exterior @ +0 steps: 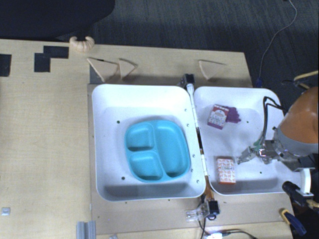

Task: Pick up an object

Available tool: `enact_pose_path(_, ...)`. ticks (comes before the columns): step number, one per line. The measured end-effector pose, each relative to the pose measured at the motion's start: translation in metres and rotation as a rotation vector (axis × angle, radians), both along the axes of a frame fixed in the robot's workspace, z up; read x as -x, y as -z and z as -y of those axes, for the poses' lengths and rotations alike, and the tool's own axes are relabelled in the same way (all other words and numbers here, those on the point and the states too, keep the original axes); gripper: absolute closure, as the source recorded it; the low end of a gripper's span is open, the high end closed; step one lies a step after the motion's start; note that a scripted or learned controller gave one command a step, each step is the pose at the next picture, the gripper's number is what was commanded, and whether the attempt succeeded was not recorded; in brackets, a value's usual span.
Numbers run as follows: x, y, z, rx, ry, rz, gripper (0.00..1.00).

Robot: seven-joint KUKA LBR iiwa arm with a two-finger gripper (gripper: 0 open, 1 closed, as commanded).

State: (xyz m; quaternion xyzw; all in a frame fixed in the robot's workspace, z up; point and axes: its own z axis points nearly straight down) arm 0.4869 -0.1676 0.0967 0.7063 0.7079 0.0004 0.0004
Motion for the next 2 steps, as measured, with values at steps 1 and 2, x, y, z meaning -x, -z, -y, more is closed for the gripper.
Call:
enact_pose_path(1,-0.002,-0.011,-0.001,0.001,-0.002,0.005,1.00)
enact_pose_path(2,-0.063,-0.061,-0.065,-0.001,-0.004,0.003,1.00)
